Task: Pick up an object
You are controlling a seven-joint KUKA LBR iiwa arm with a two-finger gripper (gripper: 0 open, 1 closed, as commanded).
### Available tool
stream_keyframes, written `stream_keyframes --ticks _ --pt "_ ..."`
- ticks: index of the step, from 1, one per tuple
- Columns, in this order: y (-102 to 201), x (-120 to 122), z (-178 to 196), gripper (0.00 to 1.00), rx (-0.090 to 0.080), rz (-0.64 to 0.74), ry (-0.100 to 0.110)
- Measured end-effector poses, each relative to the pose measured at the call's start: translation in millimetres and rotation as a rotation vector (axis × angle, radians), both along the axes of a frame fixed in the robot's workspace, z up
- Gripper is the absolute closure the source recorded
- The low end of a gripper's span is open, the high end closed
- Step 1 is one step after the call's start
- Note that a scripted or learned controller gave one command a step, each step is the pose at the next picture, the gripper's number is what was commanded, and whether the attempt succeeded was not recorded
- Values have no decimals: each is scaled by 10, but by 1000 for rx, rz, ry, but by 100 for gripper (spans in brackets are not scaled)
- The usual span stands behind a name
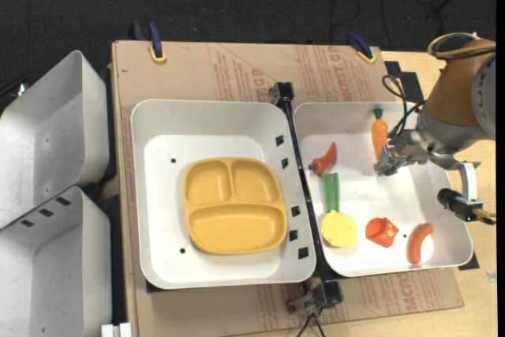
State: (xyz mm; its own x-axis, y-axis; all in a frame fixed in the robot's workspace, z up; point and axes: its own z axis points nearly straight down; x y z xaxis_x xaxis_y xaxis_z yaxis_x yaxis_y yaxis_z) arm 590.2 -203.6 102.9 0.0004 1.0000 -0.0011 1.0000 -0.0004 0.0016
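My arm comes in from the right, and most of it is cut off by the frame edge; the orange band (458,87) and a grey stretch show. My tool (388,163) hangs low over the upper part of the right bin (450,249), just below the carrot (379,135). It is small and dark against the white floor, and cables cross in front of it, so I cannot tell how the tool is set or whether it touches anything.

The carrot stands roughly upright near the bin's back wall, green top upward. To its left lies a red chilli pepper (324,159), and below that a green vegetable (331,190) running down to a round yellow piece (338,230), the two touching or nearly so. A red strawberry-like piece (382,232) sits beside the yellow one, and an orange-red sausage shape (418,242) lies near the front right corner.

The left bin (158,130) holds a yellow divided plate (234,205) with three compartments. Both bins rest on a brown surface (237,67).
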Motion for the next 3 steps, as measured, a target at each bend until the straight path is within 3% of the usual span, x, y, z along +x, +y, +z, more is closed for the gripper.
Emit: stream_keyframes --ticks 2,3 --pt "20 68 1240 100 -2 4 -5" --pt "77 75 1690 100 -2 4 -5"
